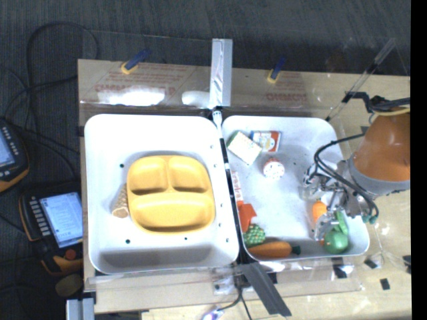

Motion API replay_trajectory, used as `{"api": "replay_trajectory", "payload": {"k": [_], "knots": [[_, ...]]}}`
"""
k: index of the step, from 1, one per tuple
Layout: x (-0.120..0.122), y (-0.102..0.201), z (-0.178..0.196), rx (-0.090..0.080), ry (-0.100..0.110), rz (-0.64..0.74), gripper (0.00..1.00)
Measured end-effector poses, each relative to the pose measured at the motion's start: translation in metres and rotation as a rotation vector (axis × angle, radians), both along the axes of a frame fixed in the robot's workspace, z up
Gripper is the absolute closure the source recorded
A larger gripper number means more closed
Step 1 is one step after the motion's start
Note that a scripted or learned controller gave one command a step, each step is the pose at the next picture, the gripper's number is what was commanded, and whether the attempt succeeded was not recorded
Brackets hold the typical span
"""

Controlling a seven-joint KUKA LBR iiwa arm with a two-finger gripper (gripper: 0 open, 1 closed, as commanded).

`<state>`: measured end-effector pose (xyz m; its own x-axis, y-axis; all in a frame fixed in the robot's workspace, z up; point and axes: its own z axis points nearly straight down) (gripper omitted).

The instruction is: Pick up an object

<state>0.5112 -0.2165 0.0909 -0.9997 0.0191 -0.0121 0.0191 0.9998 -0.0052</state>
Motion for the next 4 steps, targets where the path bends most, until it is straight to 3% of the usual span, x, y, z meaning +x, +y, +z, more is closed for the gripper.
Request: {"api": "replay_trajectory", "payload": {"k": [1,2,3,4], "knots": [[-0.02,0.001,0.001,0.0,-0.009,-0.058,0.0],[-0.021,0.06,0.0,0.002,-0.006,-0.143,0.0],[-0.02,0.06,0.011,0.0,-0.008,-0.142,1.0],[0.013,0.121,0.001,0.005,-0.005,-0.249,1.0]]}}
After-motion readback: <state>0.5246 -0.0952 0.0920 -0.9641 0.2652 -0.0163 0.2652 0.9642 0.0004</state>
